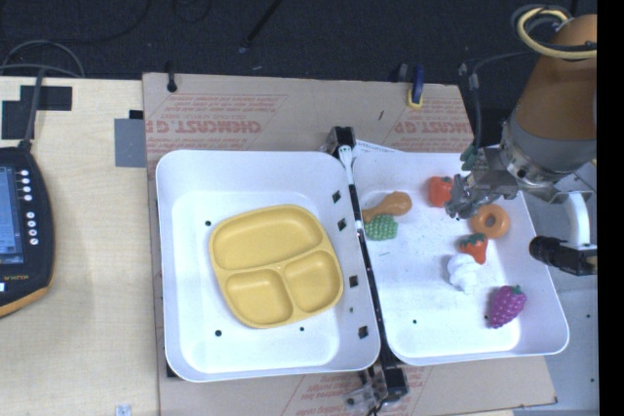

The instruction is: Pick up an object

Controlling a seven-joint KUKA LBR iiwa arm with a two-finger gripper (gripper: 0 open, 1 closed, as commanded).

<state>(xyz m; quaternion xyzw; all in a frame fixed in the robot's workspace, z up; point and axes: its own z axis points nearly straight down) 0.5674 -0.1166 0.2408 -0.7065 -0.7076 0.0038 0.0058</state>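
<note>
The right bin (429, 346) holds several toy foods: a tan drumstick (388, 206), a green piece (380, 228), a red-orange item (440, 190), a glazed doughnut (489, 221), a small red and green item (475, 248), a white lump (462, 272) and purple grapes (505, 305). My gripper (470, 200) hangs low over the bin's far right part, between the red-orange item and the doughnut. No object shows between its dark fingers.
The left bin (185, 307) carries a yellow divided plate (275, 264). A black clamp bar (356, 248) runs between the bins. A pendant (19, 229) lies on the bench at the far left. The arm's body (556, 112) looms over the right bin's far corner.
</note>
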